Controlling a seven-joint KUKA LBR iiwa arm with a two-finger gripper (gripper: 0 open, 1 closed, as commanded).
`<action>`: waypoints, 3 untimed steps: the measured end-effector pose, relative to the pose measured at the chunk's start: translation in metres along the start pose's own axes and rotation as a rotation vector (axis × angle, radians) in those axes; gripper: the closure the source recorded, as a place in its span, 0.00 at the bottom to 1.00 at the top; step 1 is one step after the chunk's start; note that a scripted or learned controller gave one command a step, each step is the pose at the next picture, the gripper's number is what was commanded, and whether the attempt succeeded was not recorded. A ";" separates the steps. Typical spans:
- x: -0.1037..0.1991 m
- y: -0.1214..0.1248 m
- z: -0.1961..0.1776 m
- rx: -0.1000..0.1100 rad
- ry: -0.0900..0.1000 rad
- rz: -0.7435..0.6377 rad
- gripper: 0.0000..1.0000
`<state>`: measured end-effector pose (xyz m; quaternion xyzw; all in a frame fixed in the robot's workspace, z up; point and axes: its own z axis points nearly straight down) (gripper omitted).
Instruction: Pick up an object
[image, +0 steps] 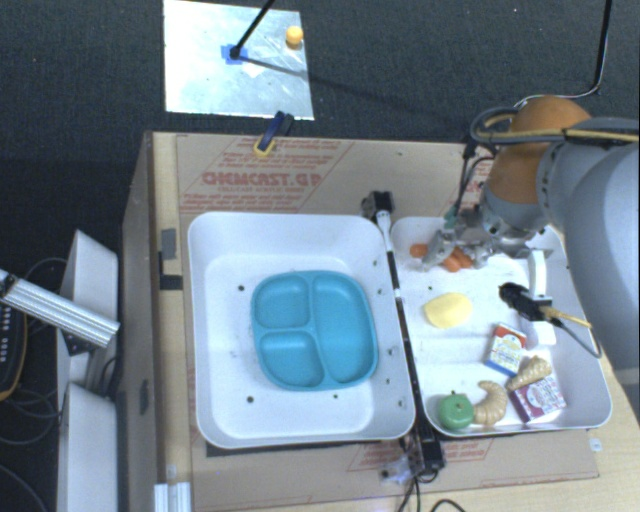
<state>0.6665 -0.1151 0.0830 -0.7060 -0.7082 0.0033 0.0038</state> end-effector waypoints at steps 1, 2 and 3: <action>0.001 0.000 0.000 0.000 -0.002 0.000 0.00; 0.002 0.000 0.000 0.000 -0.002 0.000 0.00; 0.006 0.000 0.000 -0.001 -0.002 -0.001 0.00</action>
